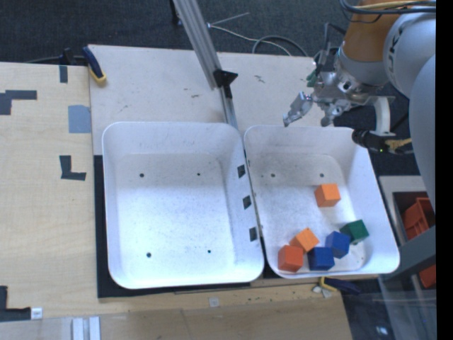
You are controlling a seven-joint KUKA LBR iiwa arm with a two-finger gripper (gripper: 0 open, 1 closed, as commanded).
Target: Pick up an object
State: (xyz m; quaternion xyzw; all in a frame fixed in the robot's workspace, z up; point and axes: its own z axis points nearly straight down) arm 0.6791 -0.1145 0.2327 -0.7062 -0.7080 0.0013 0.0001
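Grey two-finger gripper (309, 116) hovers above the far rim of the right shallow white plastic bin (371, 183), fingers spread, gripping nothing. Small coloured blocks sit in the bin's near right corner: an orange cube (327, 195) apart, others clustered, among them a green block (354, 230).

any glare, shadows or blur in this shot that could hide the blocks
Camera view: light is even and soft, with faint shadows under the blocks, such as the lone orange block; the right bin is bright white but not blown out; the blocks read sharp, while the pincer looks slightly soft.
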